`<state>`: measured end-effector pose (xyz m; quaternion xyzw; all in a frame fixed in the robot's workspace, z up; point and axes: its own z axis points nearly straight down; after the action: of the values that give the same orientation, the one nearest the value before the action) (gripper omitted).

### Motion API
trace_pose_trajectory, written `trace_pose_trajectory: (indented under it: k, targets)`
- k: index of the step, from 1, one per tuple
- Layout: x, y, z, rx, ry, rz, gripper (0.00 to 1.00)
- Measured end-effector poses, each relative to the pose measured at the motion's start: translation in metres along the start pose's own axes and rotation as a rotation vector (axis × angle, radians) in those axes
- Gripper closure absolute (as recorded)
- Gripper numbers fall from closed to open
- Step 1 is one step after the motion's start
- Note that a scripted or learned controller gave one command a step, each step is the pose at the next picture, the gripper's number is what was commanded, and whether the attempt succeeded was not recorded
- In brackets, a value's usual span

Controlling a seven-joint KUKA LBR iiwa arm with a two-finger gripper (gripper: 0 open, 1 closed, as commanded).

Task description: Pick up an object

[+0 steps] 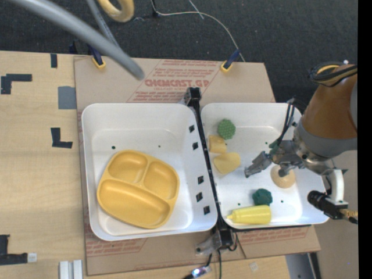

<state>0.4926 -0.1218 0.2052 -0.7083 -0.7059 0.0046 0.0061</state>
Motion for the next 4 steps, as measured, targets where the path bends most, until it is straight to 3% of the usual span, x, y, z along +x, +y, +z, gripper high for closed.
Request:
trace_pose_trajectory:
  k: [1, 3, 4]
  targets:
    - [0.000, 0.003, -0.006, -0.014, -0.002, -0.004, 0.00]
    - [-0.012, 0.005, 0.097, -0.008, -0.001, -0.004, 0.00]
    - [-0.012, 0.006, 0.121, -0.013, -0.003, -0.004, 0.00]
